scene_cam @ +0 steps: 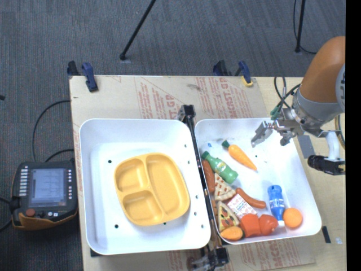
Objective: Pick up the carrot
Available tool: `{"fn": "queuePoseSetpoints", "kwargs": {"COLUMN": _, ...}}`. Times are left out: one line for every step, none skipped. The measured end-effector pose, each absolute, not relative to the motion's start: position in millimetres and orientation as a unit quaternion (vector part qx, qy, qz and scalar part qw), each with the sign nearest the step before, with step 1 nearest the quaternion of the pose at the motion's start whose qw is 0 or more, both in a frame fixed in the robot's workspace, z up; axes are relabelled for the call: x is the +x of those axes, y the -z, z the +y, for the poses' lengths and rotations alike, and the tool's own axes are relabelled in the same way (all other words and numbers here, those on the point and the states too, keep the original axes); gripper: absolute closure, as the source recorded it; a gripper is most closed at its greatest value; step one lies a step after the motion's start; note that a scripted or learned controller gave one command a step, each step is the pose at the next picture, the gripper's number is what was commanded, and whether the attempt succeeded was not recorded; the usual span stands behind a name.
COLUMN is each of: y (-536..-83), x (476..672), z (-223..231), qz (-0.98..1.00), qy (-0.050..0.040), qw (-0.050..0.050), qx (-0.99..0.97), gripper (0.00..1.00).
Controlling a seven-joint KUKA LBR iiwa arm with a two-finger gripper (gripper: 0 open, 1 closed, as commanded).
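Room round carrot; green bottle just left.

Orange carrot (green top), yellow tray

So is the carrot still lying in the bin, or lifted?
Lying in the bin. The carrot rests flat on the right bin's floor, green end up-left, with the gripper above-right of it, apart.
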State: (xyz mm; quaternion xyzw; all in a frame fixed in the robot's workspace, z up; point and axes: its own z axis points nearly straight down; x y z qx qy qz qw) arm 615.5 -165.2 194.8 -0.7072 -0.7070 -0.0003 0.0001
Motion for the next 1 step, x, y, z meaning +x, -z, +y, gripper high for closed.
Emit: {"fn": "queuePoseSetpoints", "kwargs": {"y": -86.6, "x": 620.7, "z": -154.4, "qz": -0.695, "qy": -0.0006, "qw": 0.002, "qx": -0.719, "gripper": 0.0}}
